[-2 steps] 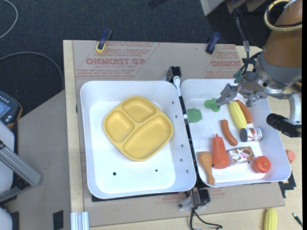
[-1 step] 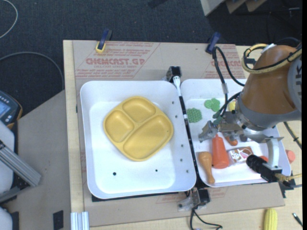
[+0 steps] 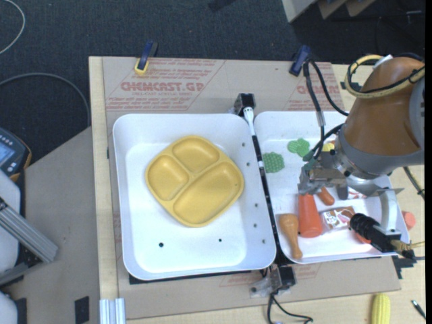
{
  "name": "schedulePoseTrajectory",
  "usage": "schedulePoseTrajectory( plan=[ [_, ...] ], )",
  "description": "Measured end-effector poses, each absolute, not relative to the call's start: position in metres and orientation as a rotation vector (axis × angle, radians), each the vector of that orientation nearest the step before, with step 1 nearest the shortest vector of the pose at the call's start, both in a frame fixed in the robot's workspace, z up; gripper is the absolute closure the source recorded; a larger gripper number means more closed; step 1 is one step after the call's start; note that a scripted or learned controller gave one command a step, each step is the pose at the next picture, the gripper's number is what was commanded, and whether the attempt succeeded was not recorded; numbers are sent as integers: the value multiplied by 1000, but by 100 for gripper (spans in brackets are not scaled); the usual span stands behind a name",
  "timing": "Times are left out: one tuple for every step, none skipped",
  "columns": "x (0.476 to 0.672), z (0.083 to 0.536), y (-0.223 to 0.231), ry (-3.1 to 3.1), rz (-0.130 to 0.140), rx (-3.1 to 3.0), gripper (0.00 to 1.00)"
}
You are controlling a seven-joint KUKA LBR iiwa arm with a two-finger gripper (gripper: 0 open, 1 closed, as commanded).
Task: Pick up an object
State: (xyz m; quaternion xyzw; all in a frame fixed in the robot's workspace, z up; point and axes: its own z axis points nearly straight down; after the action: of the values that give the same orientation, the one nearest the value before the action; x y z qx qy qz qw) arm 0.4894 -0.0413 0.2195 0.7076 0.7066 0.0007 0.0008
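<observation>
My gripper (image 3: pixel 322 186) hangs low over the middle of the right bin (image 3: pixel 283 130), under the grey and orange arm. Directly below it lies a red-orange cone-shaped piece (image 3: pixel 310 217), whose top end reaches up to the gripper. A small orange piece (image 3: pixel 327 196) lies just beside the gripper's lower edge. A tan pear-shaped piece (image 3: pixel 290 229) rests at the bin's front left. A white and red packet (image 3: pixel 335 219) lies to the right of the cone. Two green pieces (image 3: pixel 272 160) (image 3: pixel 298 146) sit at the bin's back left.
The left bin (image 3: pixel 128 181) holds a yellow divided plate (image 3: pixel 195 179). A black divider bar (image 3: pixel 260 174) runs between the bins. A small orange bit (image 3: pixel 408 219) lies at the right bin's far right edge. A yellow corn cob (image 3: pixel 380 308) lies on the bench in front.
</observation>
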Motion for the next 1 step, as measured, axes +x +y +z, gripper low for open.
schedulePoseTrajectory(
  plan=[
    [478, 183, -80, 2220, -6, 2230, 100]
  ],
)
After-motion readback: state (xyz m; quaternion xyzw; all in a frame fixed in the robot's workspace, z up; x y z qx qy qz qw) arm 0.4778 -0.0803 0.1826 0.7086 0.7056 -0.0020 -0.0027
